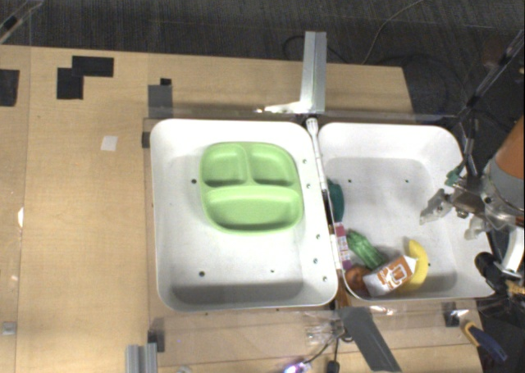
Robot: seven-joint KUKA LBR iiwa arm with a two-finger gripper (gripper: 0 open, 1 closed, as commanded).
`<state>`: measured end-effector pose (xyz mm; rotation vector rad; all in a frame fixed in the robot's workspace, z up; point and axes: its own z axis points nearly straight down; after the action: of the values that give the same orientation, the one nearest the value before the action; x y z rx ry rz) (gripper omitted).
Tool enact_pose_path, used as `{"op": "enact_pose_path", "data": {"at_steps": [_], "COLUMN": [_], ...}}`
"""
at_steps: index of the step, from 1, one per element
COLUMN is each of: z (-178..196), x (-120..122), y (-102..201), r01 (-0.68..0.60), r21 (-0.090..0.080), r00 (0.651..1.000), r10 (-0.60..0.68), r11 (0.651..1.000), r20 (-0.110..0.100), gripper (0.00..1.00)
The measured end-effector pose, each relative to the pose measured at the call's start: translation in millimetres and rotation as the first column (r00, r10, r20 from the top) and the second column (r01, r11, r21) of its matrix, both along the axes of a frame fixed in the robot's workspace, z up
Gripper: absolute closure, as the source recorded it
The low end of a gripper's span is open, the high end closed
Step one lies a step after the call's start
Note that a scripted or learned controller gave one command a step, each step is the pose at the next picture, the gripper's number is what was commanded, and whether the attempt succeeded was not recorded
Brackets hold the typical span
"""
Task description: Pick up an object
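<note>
My tool [449,203] hangs spread and empty over the right white bin [385,150], so I should centre squarely above the curved yellow banana [418,258] before descending.

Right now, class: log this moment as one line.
arm: over right bin | gripper: holds nothing | banana: front corner pile | green divided plate: left bin
</note>
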<state>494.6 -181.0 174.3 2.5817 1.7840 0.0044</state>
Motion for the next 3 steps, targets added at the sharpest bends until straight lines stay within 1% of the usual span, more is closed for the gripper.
{"op": "enact_pose_path", "data": {"at_steps": [1, 2, 3], "z": [38, -36, 25], "x": [-7, -7, -7], "y": [21, 28, 46], "r01": [0.019, 0.030, 0.439], "r21": [0.000, 0.001, 0.002], "r00": [1.000, 1.000, 0.898], "r10": [-0.019, -0.030, -0.439], "r11": [1.000, 1.000, 0.898], "r20": [-0.001, -0.003, -0.002], "gripper": [0.00, 0.00, 0.00]}}
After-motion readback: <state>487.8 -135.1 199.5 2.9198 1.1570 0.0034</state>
